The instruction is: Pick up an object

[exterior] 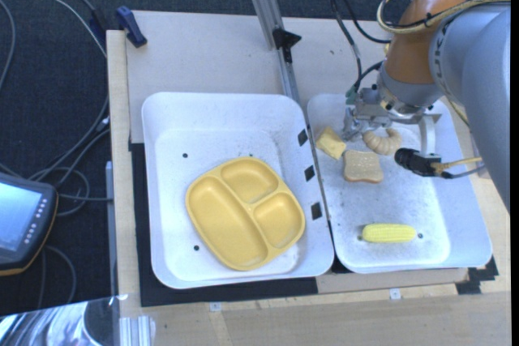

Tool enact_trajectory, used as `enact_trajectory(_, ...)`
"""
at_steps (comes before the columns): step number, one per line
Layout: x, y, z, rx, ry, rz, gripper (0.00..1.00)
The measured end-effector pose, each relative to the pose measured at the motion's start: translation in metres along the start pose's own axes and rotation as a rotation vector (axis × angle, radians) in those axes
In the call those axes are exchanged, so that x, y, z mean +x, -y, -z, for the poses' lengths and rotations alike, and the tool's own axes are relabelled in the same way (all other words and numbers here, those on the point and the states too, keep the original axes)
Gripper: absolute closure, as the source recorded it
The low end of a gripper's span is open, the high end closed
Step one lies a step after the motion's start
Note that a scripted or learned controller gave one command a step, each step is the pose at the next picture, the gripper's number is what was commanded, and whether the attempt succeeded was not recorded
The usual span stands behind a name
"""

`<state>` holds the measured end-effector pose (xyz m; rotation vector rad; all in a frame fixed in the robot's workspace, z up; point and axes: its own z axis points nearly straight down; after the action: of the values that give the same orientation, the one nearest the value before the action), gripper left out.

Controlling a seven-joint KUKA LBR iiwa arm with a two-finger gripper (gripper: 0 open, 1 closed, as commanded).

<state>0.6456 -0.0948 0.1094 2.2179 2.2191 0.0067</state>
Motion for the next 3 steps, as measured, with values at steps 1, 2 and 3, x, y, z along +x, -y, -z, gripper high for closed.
enact_trajectory(1, 0.002, -0.002, 0.065, -0.002, 0.001, 0.001, 1.0)
enact_trajectory(2, 0.003, -0.005, 0.119, -0.002, 0.001, 0.001, 1.0)
enact_trajectory(3, 0.053, -0.011, 0.131, 0.002, -0.002, 0.006, 1.0)
